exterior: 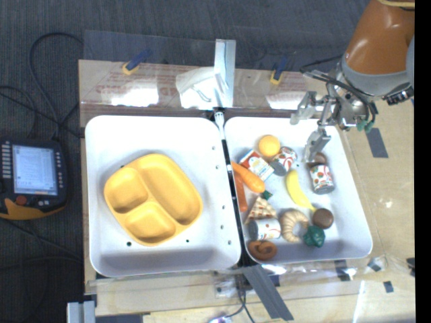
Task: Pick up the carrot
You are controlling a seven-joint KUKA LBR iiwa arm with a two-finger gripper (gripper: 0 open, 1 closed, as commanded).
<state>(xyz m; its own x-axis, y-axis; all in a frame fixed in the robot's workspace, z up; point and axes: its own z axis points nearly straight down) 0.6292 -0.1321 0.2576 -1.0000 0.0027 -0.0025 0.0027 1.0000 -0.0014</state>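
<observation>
Tool (316,140) hovers over right bin's (357,200) far side, grip state unclear. Carrot (248,178) well left, by divider. Approach along length, avoid carton (258,165).

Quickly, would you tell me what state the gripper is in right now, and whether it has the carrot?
Gripper: cannot be told.
Carrot: lying in the right bin, apart from the gripper.

Grey arm (380,36) reaching from right, gripper (316,143) pointing down.
</observation>
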